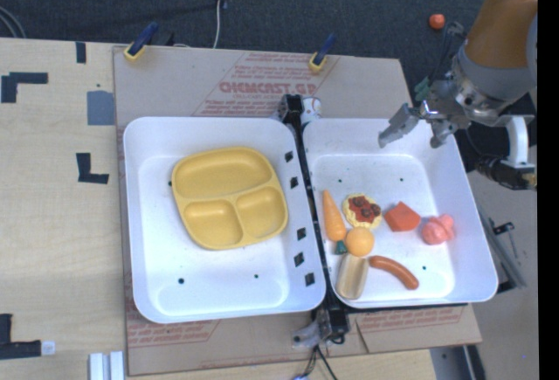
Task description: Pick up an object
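Camera view shows a curved, glossy orange-red sausage (pixel 394 272) beside the beige cylinder (pixel 353 275), gripper (pixel 417 127) jaws spread, ungrasping

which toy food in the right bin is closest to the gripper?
The orange-red wedge, judging from this view. It lies nearest the gripper, which hovers over the right bin's far edge. The pizza slice is slightly farther; the sausage sits near the front.
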Tool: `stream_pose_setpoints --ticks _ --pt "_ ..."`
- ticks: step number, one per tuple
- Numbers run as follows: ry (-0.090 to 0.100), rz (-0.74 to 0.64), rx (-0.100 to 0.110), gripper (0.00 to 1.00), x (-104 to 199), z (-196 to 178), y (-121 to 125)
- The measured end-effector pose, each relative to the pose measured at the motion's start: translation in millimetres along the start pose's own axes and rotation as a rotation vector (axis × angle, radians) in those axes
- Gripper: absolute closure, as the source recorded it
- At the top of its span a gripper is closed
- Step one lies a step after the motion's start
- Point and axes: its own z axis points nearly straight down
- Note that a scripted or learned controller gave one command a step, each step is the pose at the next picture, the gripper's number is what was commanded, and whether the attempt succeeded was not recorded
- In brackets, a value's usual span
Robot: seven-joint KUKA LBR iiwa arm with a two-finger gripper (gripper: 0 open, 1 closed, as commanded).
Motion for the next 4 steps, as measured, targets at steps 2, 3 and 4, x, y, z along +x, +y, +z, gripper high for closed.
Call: stream_pose_setpoints --ticks 2,3,4 --pt "0.001 0.005 -0.017 0.00 29.5 171.7 -36.0" --pt "-0.003 -0.002 -0.009 0.00 6.9 127.9 37.4" --pt "0.001 0.003 0.003 0.00 15.9 184.3 -40.0"
